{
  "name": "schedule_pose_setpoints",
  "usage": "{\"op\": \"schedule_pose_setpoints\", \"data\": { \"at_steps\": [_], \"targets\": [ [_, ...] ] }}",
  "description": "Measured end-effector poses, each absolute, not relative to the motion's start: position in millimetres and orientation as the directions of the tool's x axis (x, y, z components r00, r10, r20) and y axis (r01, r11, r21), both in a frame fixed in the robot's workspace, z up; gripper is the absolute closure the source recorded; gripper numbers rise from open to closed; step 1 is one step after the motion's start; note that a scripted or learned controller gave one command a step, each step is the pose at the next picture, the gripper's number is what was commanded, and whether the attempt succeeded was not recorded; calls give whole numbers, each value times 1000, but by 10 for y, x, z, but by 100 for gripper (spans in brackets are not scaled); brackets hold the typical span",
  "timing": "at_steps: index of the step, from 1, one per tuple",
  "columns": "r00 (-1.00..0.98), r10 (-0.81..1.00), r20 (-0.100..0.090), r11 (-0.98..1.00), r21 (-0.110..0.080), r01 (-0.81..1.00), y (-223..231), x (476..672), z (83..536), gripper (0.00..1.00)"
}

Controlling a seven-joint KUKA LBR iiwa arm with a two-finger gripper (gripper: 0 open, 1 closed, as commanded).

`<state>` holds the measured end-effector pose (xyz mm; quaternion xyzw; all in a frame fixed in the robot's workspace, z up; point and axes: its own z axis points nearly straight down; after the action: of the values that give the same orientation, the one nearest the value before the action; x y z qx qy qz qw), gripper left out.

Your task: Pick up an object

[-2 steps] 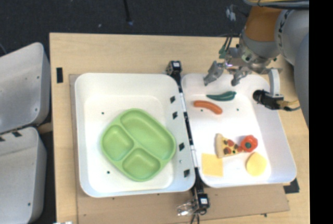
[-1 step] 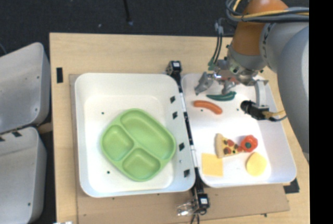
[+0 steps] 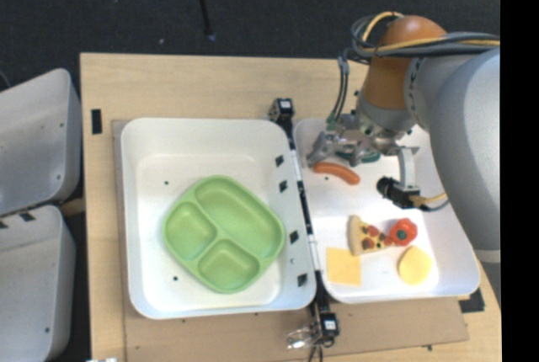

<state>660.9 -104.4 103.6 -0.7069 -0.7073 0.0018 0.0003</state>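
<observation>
Gripper (image 3: 344, 151) hovered over the right bin (image 3: 446, 268), just above toy sausage (image 3: 336, 173) | fingers' state: cannot tell

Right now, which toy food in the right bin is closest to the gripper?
The hot dog, lying just below the gripper. The pizza slice, tomato, cheese square and yellow round piece sit further toward the front.

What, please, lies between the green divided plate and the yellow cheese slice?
In the camera view, the two bins' adjoining rims lie between the green divided plate and the cheese slice, plus bare white bin floor.
</observation>
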Motion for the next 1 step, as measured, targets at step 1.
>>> {"op": "schedule_pose_setpoints", "data": {
  "at_steps": [1],
  "targets": [
    [0, 1000, -3, 0, 5, 1000, -1053, 6627, 1185, 100]
  ]
}}
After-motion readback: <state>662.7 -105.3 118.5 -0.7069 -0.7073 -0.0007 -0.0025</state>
